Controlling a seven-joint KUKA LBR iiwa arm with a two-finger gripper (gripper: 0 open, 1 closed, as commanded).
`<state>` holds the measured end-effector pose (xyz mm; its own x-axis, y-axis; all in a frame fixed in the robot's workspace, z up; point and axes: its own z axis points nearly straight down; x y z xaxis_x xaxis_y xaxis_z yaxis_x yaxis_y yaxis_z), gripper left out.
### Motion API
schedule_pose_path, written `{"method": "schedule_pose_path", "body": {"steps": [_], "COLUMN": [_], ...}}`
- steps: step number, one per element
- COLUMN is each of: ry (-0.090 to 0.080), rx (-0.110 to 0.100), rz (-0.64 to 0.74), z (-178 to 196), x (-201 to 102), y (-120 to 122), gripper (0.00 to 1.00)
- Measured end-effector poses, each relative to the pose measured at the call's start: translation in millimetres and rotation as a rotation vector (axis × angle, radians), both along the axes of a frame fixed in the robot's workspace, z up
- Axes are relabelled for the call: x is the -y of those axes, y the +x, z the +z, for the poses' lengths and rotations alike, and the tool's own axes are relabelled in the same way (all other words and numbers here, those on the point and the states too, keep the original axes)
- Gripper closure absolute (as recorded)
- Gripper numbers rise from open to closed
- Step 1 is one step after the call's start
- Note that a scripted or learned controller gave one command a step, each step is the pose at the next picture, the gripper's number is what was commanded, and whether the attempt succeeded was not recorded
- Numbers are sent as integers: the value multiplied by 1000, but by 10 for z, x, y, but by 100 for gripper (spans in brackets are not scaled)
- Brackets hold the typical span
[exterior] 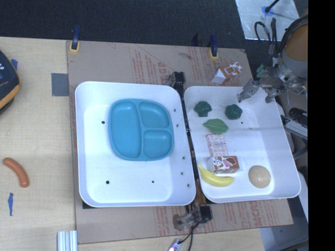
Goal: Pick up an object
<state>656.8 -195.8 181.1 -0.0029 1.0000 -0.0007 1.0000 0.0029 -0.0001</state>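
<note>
The right white bin (277, 140) holds two dark green broccoli pieces (203, 107) (233, 111), a green leaf (215, 125), a pink-and-white packet (216, 145), a brown-and-white packet (226, 164), a yellow banana (214, 177) and a beige round bun (259, 175). My gripper (257, 95) hovers over the bin's far right corner, just right of the second broccoli piece. It is open, with nothing between its fingers.
The left white bin (94, 140) bears a blue divided plate (141, 128). A small carton (229, 72) lies on the cardboard behind the right bin. A sausage (17, 171) lies on the bench at far left, near a yellow-black device (5, 80).
</note>
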Motion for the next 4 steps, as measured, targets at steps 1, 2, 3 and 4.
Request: {"method": "schedule_pose_path", "body": {"steps": [1,2,3,4], "ry": [0,0,0,1], "rx": [3,-2,-5,-1], "rz": [1,2,5,1], "z": [-573,-819,-709,-33], "x": [127,-178,-169,-642], "y": [11,-3,-3,1], "gripper": [0,0,100,100]}}
